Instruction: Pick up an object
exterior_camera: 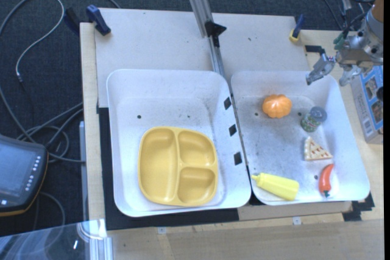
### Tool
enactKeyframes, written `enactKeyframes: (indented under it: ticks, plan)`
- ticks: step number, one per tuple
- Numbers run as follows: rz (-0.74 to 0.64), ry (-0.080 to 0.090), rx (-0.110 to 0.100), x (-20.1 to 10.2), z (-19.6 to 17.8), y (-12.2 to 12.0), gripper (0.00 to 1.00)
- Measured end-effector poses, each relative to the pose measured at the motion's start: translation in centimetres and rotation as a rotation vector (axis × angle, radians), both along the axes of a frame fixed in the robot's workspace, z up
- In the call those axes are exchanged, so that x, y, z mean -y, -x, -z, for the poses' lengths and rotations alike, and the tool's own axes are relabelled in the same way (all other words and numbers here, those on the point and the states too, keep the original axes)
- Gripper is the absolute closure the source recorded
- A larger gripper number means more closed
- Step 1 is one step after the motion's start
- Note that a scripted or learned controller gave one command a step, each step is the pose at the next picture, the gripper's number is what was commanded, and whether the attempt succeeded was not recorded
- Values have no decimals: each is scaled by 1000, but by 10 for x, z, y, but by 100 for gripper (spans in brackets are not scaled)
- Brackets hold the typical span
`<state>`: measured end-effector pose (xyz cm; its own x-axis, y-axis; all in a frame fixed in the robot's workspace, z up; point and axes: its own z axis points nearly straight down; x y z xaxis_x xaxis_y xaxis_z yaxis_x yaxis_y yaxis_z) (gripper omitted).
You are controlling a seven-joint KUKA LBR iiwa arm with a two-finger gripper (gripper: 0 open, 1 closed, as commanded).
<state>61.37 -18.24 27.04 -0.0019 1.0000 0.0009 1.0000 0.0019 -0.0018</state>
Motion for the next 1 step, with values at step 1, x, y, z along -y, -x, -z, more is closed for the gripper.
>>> enactKeyframes:
  ticks: [1]
  plan:
    - [0, 0, 0, 0, 0, 0, 0]
